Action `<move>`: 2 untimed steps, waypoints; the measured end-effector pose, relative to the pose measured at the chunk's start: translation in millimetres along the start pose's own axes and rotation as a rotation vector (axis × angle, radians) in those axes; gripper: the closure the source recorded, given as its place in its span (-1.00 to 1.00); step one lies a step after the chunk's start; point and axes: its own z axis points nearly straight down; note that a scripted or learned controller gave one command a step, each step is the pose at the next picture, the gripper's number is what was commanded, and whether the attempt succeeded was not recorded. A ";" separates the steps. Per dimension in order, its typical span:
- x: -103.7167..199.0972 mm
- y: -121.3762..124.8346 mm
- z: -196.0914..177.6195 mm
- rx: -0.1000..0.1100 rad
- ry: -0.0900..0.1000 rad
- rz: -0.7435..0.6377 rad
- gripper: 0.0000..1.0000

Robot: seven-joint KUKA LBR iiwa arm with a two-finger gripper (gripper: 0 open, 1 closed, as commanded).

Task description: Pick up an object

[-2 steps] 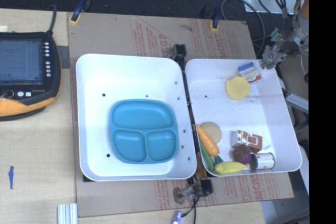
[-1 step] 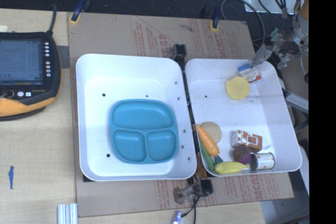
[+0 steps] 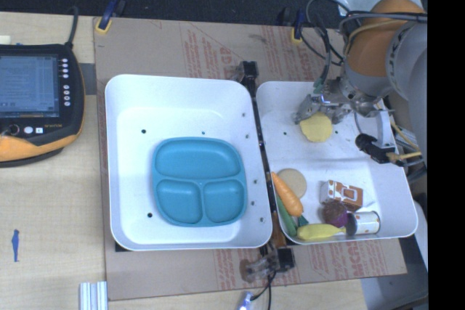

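Arm in from the right, gripper (image 3: pixel 314 111) low in the far part of the right bin (image 3: pixel 378 229), right at a pale yellow round piece (image 3: pixel 317 129). The piece lies flat on the bin floor, just near-side of the metal fingers and touching or almost touching them, but not between them. How wide the gripper is set: cannot tell, blurred and seen from above.

Other candidates sit in the near part of the same bin: carrot (image 3: pixel 287 194) against the left wall, tan disc (image 3: pixel 293 180) beside it, yellow banana-like item (image 3: pixel 317 231), small carton (image 3: pixel 341 193), dark lump (image 3: pixel 335 213), small can (image 3: pixel 365 222). Left bin (image 3: pixel 131 112) holds a blue divided tray (image 3: pixel 197 180).

Progress: early, by my read. Approach looks done, grasp not shown, nothing lifted. Left to do: close on the piece, raise it clear.
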 end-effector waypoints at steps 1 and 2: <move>9.6 0.9 -130.6 -0.007 -0.001 0.002 -1.00; -54.4 -0.9 -42.9 -0.001 -0.002 0.003 -1.00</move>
